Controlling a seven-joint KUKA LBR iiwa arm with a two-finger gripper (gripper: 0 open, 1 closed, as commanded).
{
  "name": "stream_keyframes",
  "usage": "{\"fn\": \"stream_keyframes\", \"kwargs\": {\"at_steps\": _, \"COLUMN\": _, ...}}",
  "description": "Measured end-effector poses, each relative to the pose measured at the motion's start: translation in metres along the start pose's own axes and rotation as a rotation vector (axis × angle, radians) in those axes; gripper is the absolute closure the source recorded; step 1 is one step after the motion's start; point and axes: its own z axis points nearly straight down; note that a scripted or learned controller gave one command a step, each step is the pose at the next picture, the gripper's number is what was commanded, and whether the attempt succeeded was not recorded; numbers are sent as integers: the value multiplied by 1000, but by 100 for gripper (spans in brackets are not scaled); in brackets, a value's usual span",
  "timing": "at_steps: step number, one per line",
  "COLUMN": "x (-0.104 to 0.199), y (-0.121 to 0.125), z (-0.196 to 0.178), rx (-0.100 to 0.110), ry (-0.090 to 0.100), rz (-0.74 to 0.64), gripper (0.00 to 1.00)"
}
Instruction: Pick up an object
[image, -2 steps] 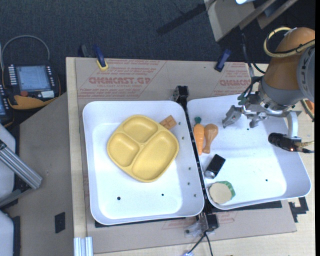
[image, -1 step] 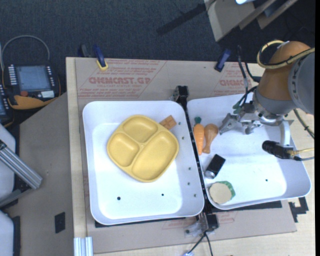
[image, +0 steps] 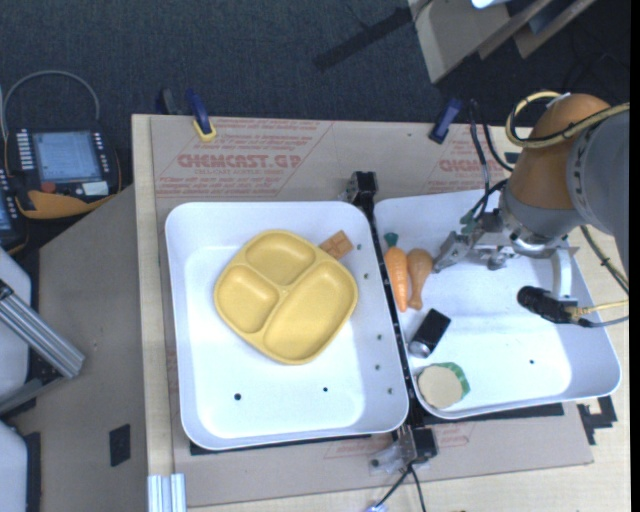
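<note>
Look at the table (image: 160, 180); it carries two white bins side by side. The left bin (image: 200, 370) has a yellow divided plate (image: 286, 296) in its middle, and a small brown block (image: 336, 244) sits just by the plate's far edge. The right bin (image: 560, 370) holds the small things you could pick; two toy carrots (image: 406, 276) lie together by its left wall, a small black block (image: 430, 331) is near them, and a round cookie with a green edge (image: 442, 384) sits in the near corner. They are spread out, so I think each can be grabbed alone. The arm (image: 560, 165) leans in from the right; its gripper (image: 470, 248) hangs over the right bin, near the carrots. The fingers carry nothing; you cannot tell how wide they are.
</note>
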Motion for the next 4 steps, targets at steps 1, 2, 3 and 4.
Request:
{"fn": "stream_keyframes", "kwargs": {"at_steps": 1, "x": 0, "y": 3, "z": -14, "rx": -11, "ry": 0, "rz": 0, "gripper": 100}}
{"fn": "stream_keyframes", "kwargs": {"at_steps": 2, "x": 2, "y": 0, "z": -77, "rx": -2, "ry": 3, "rz": -2, "gripper": 100}}
{"fn": "stream_keyframes", "kwargs": {"at_steps": 3, "x": 4, "y": 0, "z": -121, "rx": -1, "ry": 3, "rz": -2, "gripper": 100}}
{"fn": "stream_keyframes", "kwargs": {"at_steps": 4, "x": 3, "y": 1, "z": -159, "rx": -1, "ry": 3, "rz": -2, "gripper": 100}}
